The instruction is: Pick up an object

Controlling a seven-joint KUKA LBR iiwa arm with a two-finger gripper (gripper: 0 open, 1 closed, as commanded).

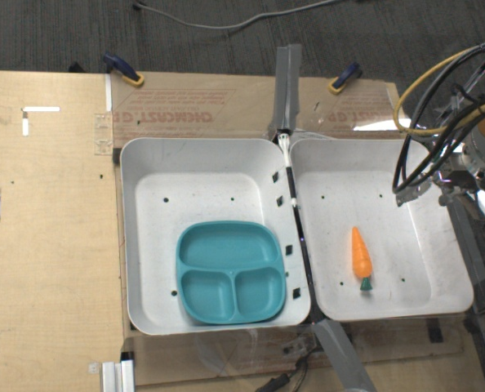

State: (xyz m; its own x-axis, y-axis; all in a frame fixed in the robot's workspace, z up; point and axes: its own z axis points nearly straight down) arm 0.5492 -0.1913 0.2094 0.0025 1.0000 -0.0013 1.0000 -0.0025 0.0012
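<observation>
White right bin (422,219), small orange carrot (361,256), green stem end

A robotics lab: two white bins (136,219) sit on a cardboard-covered worktop (38,219), clamps (122,68) and loose cables (422,137) around them.
</observation>
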